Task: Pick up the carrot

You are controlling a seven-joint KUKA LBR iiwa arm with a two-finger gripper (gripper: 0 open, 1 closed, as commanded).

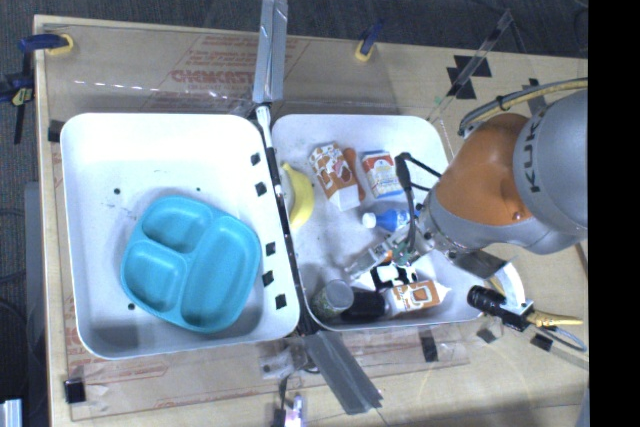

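Observation:
My gripper (392, 260) is low in the right bin (345, 130), near its front right, among a crowd of items. The grey arm with its orange band (480, 187) reaches in over the bin's right wall and hides what lies under it. Just in front of the gripper lies an orange and white item (413, 295); I cannot tell what it is. A blue and white bottle (390, 218) lies right behind the gripper.
A yellow banana (298, 195) rests by the right bin's left wall. A brown packet (333, 171) and a small carton (378, 173) lie further back. A dark cup (335, 297) and a black object (366, 305) sit at the front. The left bin (100, 145) holds a blue divided plate (190, 260).

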